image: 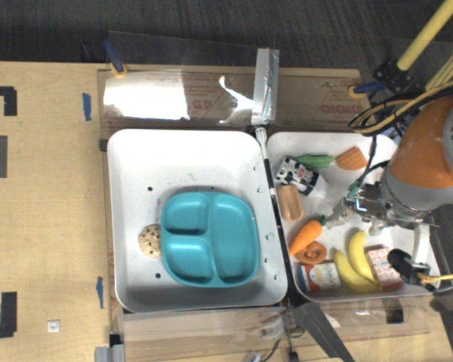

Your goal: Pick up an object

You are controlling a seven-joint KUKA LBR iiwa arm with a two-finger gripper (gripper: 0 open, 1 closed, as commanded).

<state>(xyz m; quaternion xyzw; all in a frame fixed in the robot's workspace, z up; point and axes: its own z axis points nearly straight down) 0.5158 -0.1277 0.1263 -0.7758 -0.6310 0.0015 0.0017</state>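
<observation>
Progress: nothing seen lifted | two-finger gripper lowered in right white bin beside orange toy carrot | claw state cannot be told | pick judged outstanding

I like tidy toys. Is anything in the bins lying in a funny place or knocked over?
One thing stands out: a cookie lies on the left bin's floor, beside the blue divided plate instead of in it. In the right bin, the carrot, banana and other toys lie jumbled together.
</observation>
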